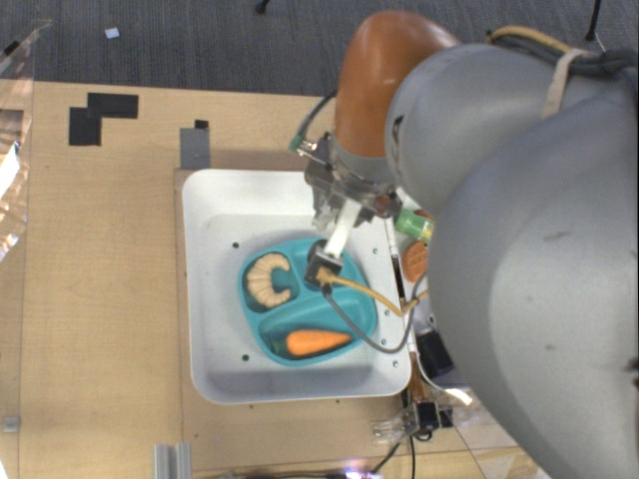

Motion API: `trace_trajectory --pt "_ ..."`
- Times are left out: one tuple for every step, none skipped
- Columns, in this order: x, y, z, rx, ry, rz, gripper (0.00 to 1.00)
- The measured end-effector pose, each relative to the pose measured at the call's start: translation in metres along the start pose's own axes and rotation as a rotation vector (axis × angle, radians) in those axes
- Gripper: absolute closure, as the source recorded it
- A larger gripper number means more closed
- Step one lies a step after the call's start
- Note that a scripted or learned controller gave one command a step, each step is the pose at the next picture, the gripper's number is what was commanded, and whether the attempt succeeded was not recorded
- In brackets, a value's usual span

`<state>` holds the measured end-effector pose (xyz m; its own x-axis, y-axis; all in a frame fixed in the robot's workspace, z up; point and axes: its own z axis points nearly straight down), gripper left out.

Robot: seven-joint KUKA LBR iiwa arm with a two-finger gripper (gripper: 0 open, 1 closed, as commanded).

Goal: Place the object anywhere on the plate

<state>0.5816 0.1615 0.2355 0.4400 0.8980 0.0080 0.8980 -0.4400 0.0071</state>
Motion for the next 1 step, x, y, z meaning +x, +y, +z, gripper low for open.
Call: trace_trajectory --pt "-0.0017 -0.0012 0.0035 0.006 -0.007 -0.001 0.0"
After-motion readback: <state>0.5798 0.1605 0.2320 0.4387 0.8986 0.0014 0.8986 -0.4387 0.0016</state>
